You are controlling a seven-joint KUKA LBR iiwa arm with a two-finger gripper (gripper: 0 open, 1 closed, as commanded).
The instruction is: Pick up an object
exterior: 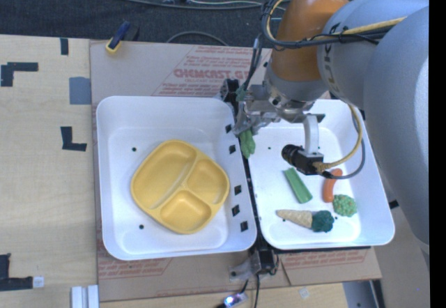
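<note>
My arm (376,56) comes in from the right, grey and bulky, with the orange band (306,28) above the wrist; it covers the far right corner of the surface (42,160), which is pale wood with dark tape marks and a cardboard sheet (202,73) under both bins; the left bin (111,118) holds a yellow divided plate (180,186), lying flat near its middle, three compartments facing up; the right bin (369,226) holds the small pieces, all gathered in its near half; a green stick-shaped piece (298,185) lies at a slant in the middle; an ice-cream cone toy (295,216) lies on its side just in front of that, its dark teal scoop (322,221) at the right end; a light green broccoli-like piece (344,205) sits just right of the scoop; a small orange carrot-like piece (328,190) sits just behind the broccoli piece, near the black cylinder of my tool (301,157); my fingers (247,131) hang over the divide between the two bins, at the far left edge of the right bin; a green leafy piece (248,143) hangs directly below them, touching them, and looks pinched between them, though the view is too cluttered there for me to tell how wide they stand.
</note>
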